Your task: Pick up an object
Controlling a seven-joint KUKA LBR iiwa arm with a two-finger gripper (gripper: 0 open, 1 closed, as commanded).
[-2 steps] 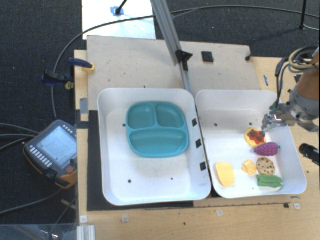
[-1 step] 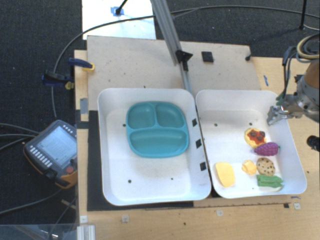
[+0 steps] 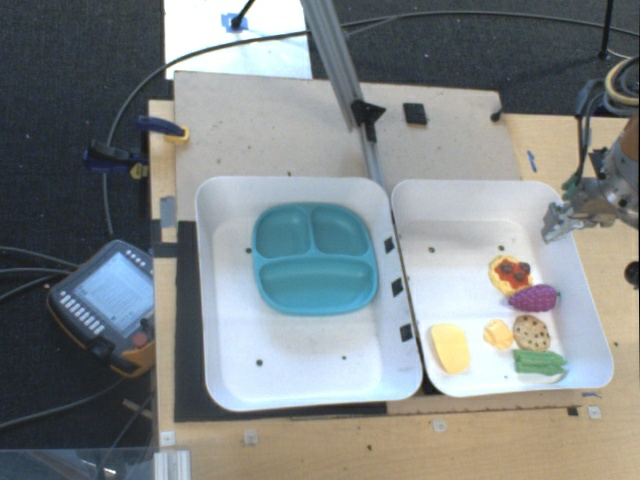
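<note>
The right bin (image 3: 470, 228) holds several toy foods near its right side: a pizza slice (image 3: 510, 273), purple grapes (image 3: 534, 297), a cookie (image 3: 531, 333), a green pea pod (image 3: 540, 364), a small orange piece (image 3: 498, 334) and a yellow cheese wedge (image 3: 450, 348). My gripper (image 3: 562, 218) hangs at the bin's upper right rim, up and to the right of the pizza slice and apart from all the foods. Nothing shows between its fingers.
The left bin (image 3: 230, 298) carries a teal divided plate (image 3: 314, 259). A metal pole (image 3: 335, 48) slants over the back board. A teach pendant (image 3: 105, 303) and cables lie on the floor at left. A blue clamp (image 3: 160, 128) grips the bench's left edge.
</note>
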